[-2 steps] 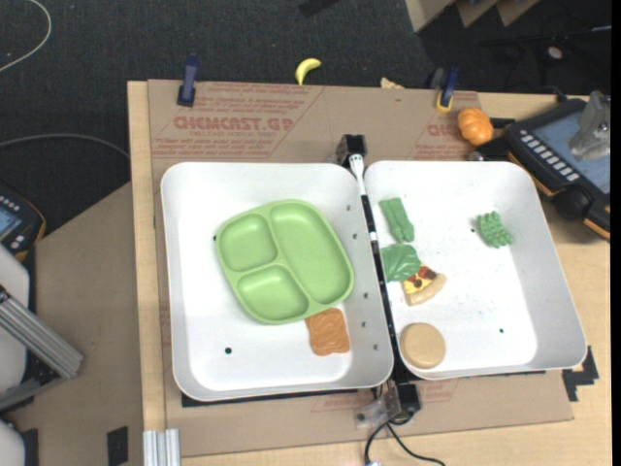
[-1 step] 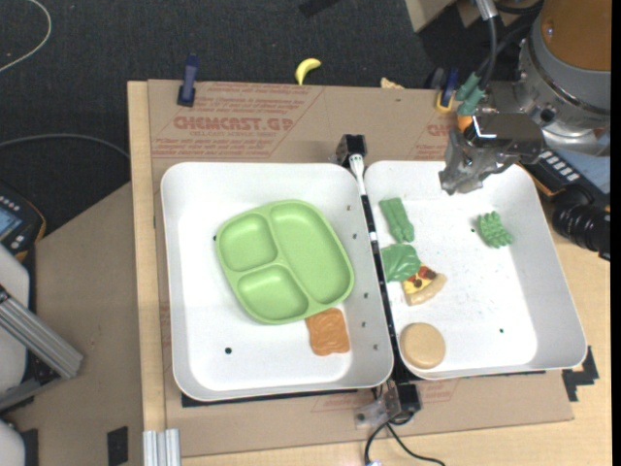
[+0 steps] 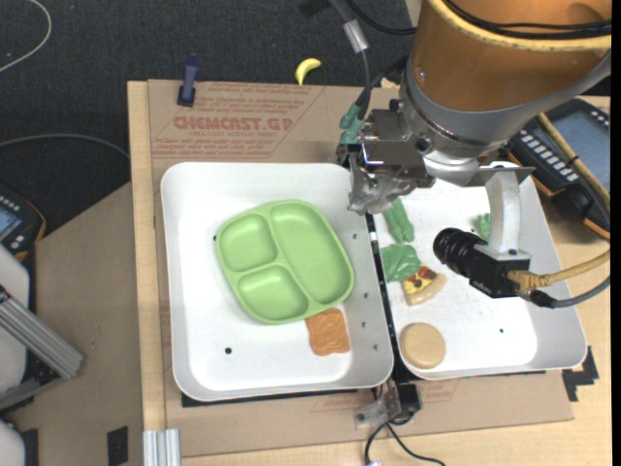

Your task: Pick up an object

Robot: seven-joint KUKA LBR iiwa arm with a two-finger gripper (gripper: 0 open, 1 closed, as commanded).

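White bins (image 3: 194,260) are lying under me, the left holding a green tray (image 3: 283,260). My gripper (image 3: 374,197) is hanging over the divider; I cannot tell its state. Green toy (image 3: 398,223) is lying just right of it, long axis running toward the bench's front.

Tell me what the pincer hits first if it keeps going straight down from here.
Most likely the long green toy piece in the right bin, near the divider: the pincer sits right above its upper end. Depth is unclear from this slanted view, so it could land on the bin floor beside it.
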